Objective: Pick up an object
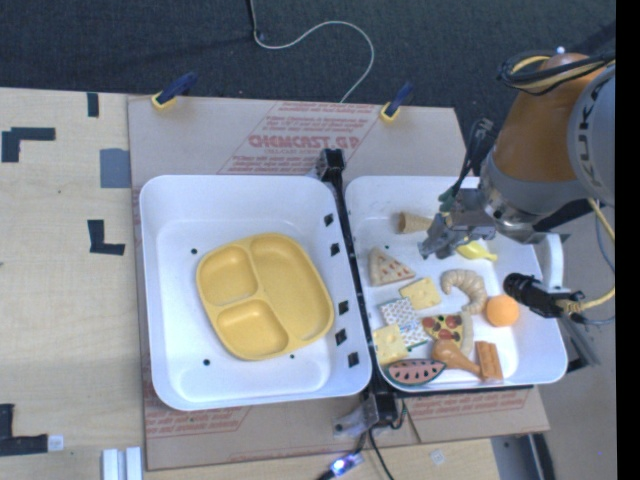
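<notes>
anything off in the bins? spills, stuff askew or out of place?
Nothing stands out. The toy food, such as the orange, pizza slice and watermelon slice, lies loose inside the right bin, none over the rim. The yellow divided tray lies flat in the left bin, turned at a slant. The gripper is over the right bin.

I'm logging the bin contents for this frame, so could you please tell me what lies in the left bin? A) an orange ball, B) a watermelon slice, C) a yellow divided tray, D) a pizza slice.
C: the yellow divided tray lies alone on the floor of the left bin, while the small toy foods are all gathered in the right bin.
</notes>
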Available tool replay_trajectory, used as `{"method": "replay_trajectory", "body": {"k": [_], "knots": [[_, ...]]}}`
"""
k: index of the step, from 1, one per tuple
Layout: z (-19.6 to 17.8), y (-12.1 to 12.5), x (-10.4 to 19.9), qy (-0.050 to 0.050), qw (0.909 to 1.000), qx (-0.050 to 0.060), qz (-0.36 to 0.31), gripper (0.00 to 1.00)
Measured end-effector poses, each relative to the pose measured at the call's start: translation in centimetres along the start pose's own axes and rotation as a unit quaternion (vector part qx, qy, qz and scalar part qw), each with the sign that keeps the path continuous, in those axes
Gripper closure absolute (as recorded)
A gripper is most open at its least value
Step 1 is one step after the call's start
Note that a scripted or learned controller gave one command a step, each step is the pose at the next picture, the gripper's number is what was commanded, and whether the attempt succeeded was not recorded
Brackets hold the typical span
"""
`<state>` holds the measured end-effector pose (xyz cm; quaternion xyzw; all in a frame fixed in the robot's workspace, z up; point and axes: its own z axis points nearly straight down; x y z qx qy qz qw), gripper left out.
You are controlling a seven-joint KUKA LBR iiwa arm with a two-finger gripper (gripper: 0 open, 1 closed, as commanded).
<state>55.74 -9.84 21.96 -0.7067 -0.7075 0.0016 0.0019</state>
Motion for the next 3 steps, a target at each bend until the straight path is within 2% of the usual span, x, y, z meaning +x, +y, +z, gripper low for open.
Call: {"method": "replay_trajectory", "body": {"k": [1,2,3], "knots": [[0.7,-4.1,4.1,0.0,1.0,0.001,-0.001,1.0],[-0.4,-5.3,5.8,0.001,1.0,-0.001,-0.001,1.0],[-0.5,-5.3,6.1,0.0,1.0,-0.001,-0.001,1.0]]}}
